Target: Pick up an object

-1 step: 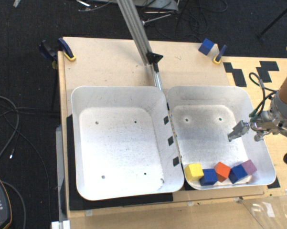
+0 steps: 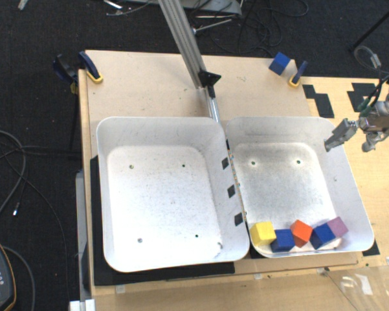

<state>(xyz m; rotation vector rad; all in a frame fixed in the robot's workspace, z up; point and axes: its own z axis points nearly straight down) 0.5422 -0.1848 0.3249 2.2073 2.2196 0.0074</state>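
Note:
Several small cubes lie along the near edge of the right bin: a yellow cube, a blue cube, an orange cube, another blue cube and a purple cube. My gripper hangs over the right bin's far right rim, well above and behind the cubes. Its fingers are spread open with nothing between them.
The left bin lies beside the right one. A blue block sits on the bench at the back right, next to a yellow clamp. A metal pole slants down to the bins' shared back edge.

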